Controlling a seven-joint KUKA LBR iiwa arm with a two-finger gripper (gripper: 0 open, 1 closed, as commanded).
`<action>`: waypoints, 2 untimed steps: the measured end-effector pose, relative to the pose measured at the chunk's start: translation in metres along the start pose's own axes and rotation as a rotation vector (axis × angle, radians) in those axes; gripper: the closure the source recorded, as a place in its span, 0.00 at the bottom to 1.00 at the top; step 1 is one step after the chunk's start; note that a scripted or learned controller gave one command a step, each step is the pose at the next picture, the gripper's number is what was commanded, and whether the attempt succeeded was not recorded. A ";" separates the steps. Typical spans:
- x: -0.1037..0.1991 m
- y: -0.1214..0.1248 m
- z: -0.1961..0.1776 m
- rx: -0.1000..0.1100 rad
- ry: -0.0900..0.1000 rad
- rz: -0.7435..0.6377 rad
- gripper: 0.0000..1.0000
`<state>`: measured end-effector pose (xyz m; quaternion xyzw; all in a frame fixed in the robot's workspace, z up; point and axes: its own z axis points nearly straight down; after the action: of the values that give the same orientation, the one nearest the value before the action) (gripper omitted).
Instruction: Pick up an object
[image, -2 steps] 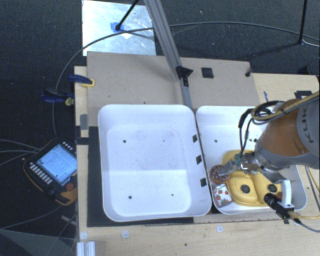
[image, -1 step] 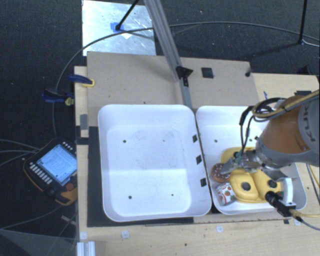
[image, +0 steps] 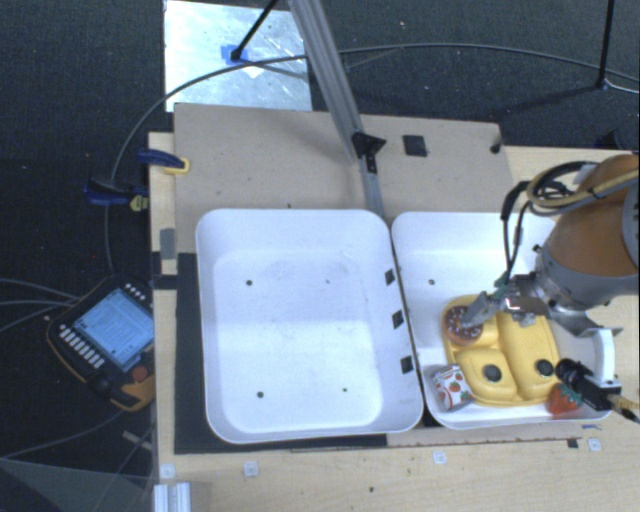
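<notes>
1. We take the likeliest target to be the yellow moulded piece (image: 505, 360), which lies flat in the right bin (image: 440, 250), toward that bin's front edge and its right half. Nothing about it looks lifted.
2. A small round pinkish item (image: 463, 321) sits at the yellow piece's back left corner, touching or overlapping it; we cannot tell which.
3. A small cup with a red and white pattern (image: 451, 388) lies on its side in the front left corner of the right bin, just beside the yellow piece. A red object (image: 562, 401) rests at the front right corner, partly hidden by a black fitting.
4. The hand (image: 500, 300) hangs low over the back edge of the yellow piece, near the pinkish item. Its tip is too blurred for us to tell how wide it stands, and we see nothing gripped in it.
5. Our judgement: the approach is made, but the pick is not done. Closing on an object and raising it clear of the bin are left.
6. The left bin (image: 300, 320) sits alongside on the bench (image: 300, 150).
</notes>
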<state>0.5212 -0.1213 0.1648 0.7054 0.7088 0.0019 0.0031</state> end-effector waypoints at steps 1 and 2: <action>0.000 0.002 -0.053 0.000 0.000 0.000 1.00; 0.050 0.031 -0.063 0.002 0.003 -0.006 1.00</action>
<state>0.5511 -0.0714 0.2278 0.7033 0.7109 0.0023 0.0012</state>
